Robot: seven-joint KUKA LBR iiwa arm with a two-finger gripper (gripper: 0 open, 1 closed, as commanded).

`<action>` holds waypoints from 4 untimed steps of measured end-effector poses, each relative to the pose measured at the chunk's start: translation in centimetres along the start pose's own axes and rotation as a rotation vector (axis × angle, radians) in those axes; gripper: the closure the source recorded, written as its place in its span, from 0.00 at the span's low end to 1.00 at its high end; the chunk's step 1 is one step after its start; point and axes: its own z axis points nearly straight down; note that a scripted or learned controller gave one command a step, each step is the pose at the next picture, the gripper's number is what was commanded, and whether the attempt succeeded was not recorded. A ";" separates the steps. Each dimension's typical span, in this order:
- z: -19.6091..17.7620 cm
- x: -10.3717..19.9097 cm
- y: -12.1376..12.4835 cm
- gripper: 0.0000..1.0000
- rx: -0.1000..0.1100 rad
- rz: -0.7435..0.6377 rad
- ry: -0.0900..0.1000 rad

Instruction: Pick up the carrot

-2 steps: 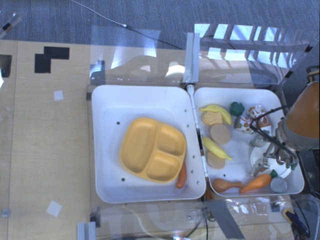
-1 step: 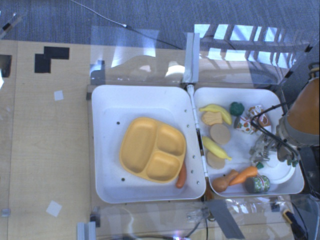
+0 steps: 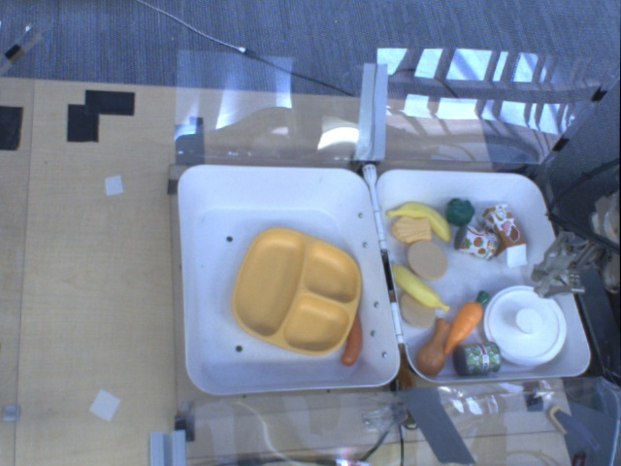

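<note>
Carrot (image 3: 465,324) lies tilted in the right bin (image 3: 578,362), touching the chicken drumstick (image 3: 435,349), white bowl (image 3: 525,325) just beside. End effector (image 3: 561,270) hovers at the bin's right edge, grip state unclear. Best approach: across the carrot's middle, clear of the bowl.

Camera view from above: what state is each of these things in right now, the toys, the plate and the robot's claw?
Carrot: lying tilted in the right bin, not held.
Yellow divided plate: flat in the left bin, compartments bare.
Sausage: lying beside the plate's edge.
Two bananas: lying loose.
White bowl: upright.
End effector: over the right bin's edge, holding nothing visible.
</note>
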 end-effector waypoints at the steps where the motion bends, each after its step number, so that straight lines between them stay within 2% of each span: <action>1: 2.9 0.8 0.1 1.00 -0.007 -0.509 0.010; 2: 10.8 -2.6 7.9 1.00 -0.014 -0.421 0.016; 3: 8.5 -4.3 7.2 1.00 -0.011 -0.941 0.007; 4: 8.5 -4.3 7.2 0.00 -0.012 -0.941 0.007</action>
